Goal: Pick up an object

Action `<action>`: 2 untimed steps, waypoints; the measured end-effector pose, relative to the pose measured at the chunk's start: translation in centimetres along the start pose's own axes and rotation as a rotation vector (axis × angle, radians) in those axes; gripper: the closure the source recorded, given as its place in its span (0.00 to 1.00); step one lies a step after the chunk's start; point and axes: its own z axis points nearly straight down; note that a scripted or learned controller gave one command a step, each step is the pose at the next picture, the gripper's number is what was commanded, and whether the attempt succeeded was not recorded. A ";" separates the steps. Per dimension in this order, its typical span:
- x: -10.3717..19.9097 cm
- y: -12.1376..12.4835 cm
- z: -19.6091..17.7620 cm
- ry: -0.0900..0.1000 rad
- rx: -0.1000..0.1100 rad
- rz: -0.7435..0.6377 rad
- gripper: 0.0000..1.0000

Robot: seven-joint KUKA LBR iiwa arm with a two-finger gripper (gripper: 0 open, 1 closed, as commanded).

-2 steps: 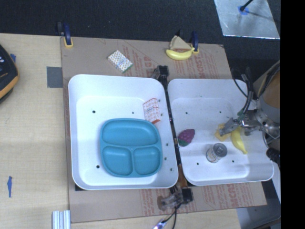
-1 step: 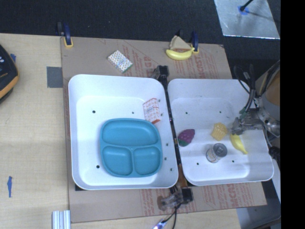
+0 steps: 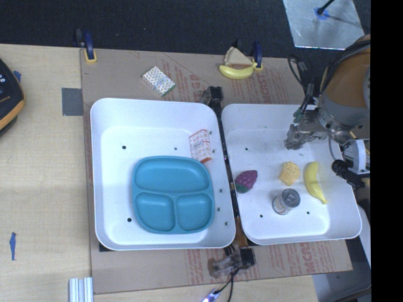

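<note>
Yellow curved banana (image 3: 314, 182), knobbly corn (image 3: 289, 172), round metal can (image 3: 286, 201), purple grapes (image 3: 245, 180)

End effector (image 3: 295, 141) low, arm angled.

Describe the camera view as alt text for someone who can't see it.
A robot gripper hovers in the right white bin, above a banana, corn piece, can and purple fruit. The left bin holds a blue tray and small carton.

Blue tray (image 3: 173, 192) in left bin (image 3: 107, 121).
</note>
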 end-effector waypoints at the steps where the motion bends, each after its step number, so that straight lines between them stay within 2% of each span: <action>1: 0.0 0.0 0.0 0.000 0.000 0.000 0.00; 2: -2.5 -4.0 2.5 -0.001 0.002 0.000 0.00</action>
